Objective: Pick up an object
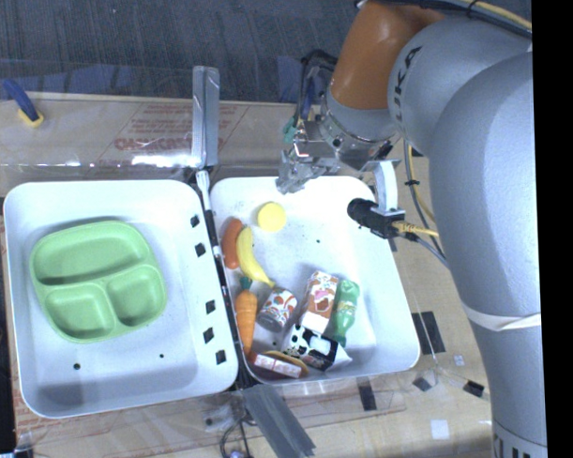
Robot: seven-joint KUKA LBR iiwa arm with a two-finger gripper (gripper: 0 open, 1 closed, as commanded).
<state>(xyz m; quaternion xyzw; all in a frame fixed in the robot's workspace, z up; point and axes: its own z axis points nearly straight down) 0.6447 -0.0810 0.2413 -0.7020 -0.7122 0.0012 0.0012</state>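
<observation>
Reaching in from your right, the grey arm poises its pincer [295, 172] above the right bin's [384, 347] far rim; its state is indiscernible. Just beside it: a smooth yellow ball [270, 216].

— What carries everything here?
— A light wooden tabletop [95, 127], with clear sheeting and red print along its far part.
— And what sits straight on it?
— Two shallow white bins, touching side by side: the left bin [23, 214] and the right bin [388, 304]. A grey metal strip [205, 109] stands at their far junction.
</observation>
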